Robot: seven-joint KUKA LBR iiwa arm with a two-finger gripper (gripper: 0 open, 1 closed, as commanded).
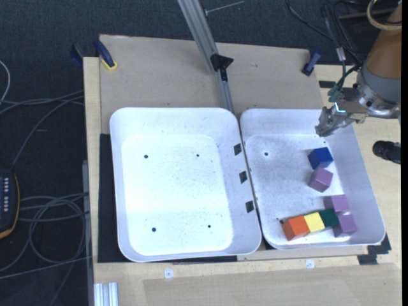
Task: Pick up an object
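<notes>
The right bin (274, 132) holds a blue cube (320, 157) with a purple cube (320, 179) just below it. Near the bin's front edge lies a row of orange (294, 226), yellow (313, 222) and green (329, 218) blocks, with two purple blocks (342, 213) at its right end. My gripper (326, 125) hangs over the back right of this bin, a little above and behind the blue cube. Nothing shows between its fingertips.
The left bin (175, 183) sits beside the right one, joined by black clips (242, 176). A slanted metal pole (203, 34) crosses the back of the bench. Blue clamps (106, 55) hold the board's corners. Cables lie on the floor at left.
</notes>
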